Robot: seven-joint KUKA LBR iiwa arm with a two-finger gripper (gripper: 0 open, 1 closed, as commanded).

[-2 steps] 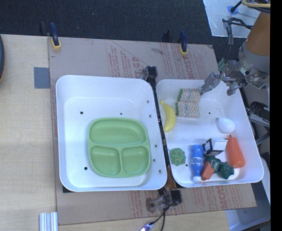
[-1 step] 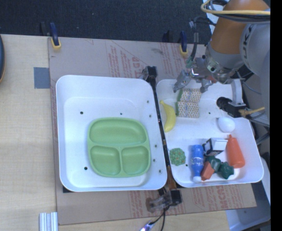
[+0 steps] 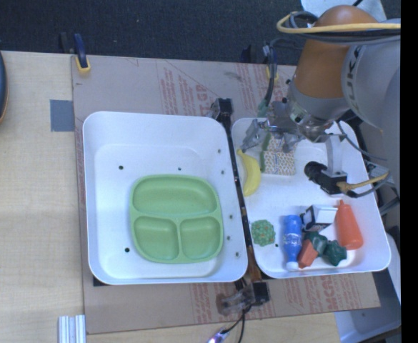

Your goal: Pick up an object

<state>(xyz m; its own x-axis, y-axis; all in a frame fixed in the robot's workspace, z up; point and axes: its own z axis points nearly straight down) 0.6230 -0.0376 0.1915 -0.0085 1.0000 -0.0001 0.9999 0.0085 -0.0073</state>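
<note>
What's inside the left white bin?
A green divided tray lies flat in the left bin, its three compartments bare. Whatever bin floor sits beneath the tray is covered.

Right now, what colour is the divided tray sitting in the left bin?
Light green. The divided tray shows clearly in the camera view, lying flat in the white left bin.
</note>
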